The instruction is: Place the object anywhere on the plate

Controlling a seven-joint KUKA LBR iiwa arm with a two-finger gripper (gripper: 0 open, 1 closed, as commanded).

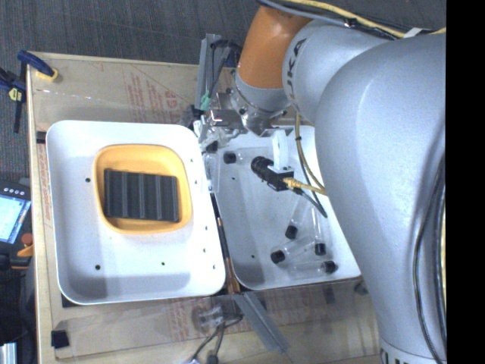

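Left bin [68, 264]: white, shallow, sits on the bench's left half. Yellow plate [142, 186] in it, square with rounded corners, placed toward the bin's back-middle, dark ribbed insert in its centre. No other item on the plate. Bare white bin floor runs along the front edge and left edge.

Wooden bench [121, 82] shows behind the left bin and along the front edge. Blue-and-yellow clamp [36, 64] at the bench's back-left corner.

Right bin [250, 249]: white, touching the left bin's right edge. Clear object with black caps [303, 249] lies near the bin's front-right corner, partly under the arm's bulk; exact shape hard to tell. It is well apart from the plate, one bin over.

Arm [379, 150]: large grey body enters from the right and covers most of the right bin's right side. Orange band [269, 40] sits above the wrist, wrist angled down toward the back-left corner of the right bin. Gripper [216, 127] is at that corner, close to the seam between the two bins; cannot tell its state, view too cluttered there. Black fitting with a brass end [271, 173] hangs off the wrist over the bin's middle. The clear object lies toward the front of the bin, well apart from the gripper, not touching it.
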